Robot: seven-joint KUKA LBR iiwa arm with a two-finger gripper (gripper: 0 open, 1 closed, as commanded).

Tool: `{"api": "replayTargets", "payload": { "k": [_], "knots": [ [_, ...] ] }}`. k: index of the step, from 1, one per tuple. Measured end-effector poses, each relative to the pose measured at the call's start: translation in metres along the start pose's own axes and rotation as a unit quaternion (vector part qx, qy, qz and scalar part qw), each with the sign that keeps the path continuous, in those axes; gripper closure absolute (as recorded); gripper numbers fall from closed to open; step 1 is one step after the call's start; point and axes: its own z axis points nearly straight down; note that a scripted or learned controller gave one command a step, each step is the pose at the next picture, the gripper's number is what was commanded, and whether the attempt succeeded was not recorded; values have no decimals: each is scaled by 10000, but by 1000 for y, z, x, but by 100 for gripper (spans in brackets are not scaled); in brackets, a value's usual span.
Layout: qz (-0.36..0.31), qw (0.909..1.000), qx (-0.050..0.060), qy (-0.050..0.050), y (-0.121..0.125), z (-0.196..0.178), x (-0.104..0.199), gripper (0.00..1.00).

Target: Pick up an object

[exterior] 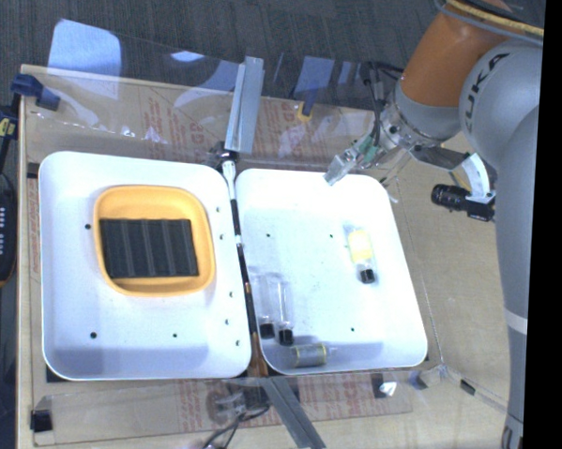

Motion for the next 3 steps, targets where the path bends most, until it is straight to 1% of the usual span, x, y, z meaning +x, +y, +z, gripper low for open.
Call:
{"api": "replayTargets", "payload": {
  "k": [1, 2, 3],
  "knots": [
    [606, 9982, 1, -2, 25, 50, 42, 100],
    [1944, 9809, -12, -13, -6, -11, 12, 100],
    [2319, 9727, -9, -10, -18, -7, -31, 100]
  ]
}}
